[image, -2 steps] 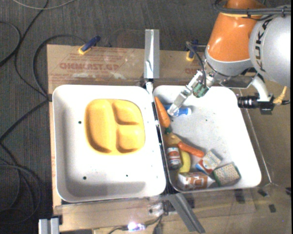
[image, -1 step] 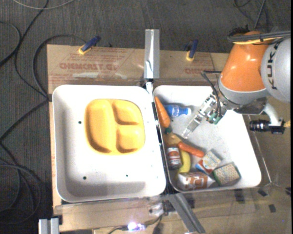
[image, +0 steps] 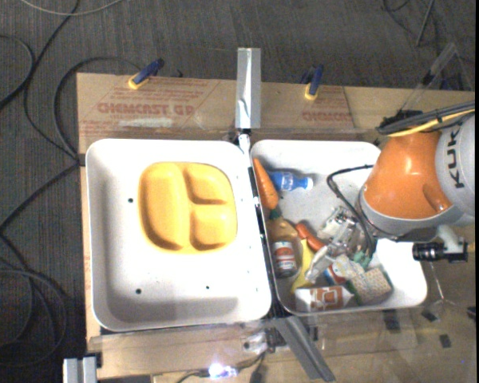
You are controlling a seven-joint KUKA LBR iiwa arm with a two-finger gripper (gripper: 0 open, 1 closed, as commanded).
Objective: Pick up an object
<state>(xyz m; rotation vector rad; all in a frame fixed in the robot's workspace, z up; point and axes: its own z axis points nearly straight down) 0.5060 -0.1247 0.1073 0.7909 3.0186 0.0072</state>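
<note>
The right bin holds a heap of small objects. An orange carrot lies along its left wall, with a clear bottle with a blue label beside it. A brown sauce bottle lies lower down, next to a small red piece and a yellow item. A white box with a red label and a speckled beige block sit by the front wall. My gripper hangs low over the middle of this heap, just above the yellow item, under the arm's orange band.
The left bin holds a yellow divided tray. A metal post stands behind the seam between the bins. Two clamps pin the cardboard backing. Cables lie on the floor around the bench.
</note>
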